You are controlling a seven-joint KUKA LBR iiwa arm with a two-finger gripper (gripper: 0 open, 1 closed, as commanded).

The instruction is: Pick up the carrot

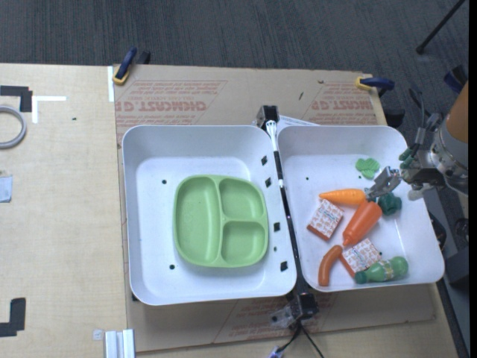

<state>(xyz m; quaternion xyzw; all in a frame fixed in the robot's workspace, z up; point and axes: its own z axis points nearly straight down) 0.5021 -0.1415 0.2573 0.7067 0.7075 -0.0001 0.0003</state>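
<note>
Mirrored cardboard (175, 95) print perhaps "CHEMAST"; gripper (386, 181), state unclear, beside carrot (343, 197).

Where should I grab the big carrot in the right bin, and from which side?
Grip the carrot across its thick orange middle, coming straight down with fingers set crosswise to its diagonal length. Its green top lies by the gripper; the patterned box crowds its lower tip.

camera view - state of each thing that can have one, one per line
gripper: low over the right bin, beside the carrot tip
carrot: lying flat, not gripped
green tray: upright in the left bin, compartments bare
sausage: lying flat
</note>
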